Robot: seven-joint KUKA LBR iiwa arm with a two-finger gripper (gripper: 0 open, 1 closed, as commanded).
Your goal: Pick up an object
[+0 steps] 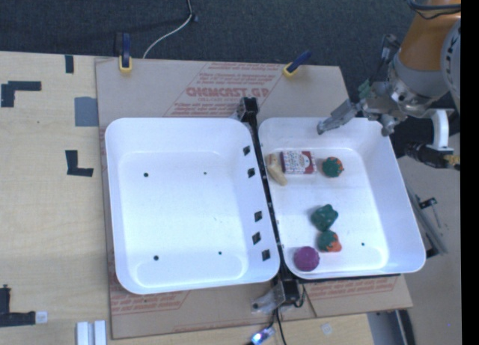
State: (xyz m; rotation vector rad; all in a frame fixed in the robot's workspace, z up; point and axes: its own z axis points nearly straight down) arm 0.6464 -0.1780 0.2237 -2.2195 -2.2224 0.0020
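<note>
right bin (389, 179) | red-labelled packet (296, 162) | tomato (332, 167) | green toy (324, 217) | purple ball (306, 259)

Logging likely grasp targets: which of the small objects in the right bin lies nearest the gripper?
The small round orange-and-green object, at the bin's far side beside the red-and-white packet. The gripper hovers just above it; the others lie nearer the front edge.

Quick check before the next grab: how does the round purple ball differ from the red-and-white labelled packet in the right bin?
The round purple ball is one plain colour; the red-and-white labelled packet carries print. The ball is round, the packet oblong and lying flat. The ball sits at the near edge of the right white bin, the packet towards the far side. Both lie by the divider, apart from the gripper.
</note>
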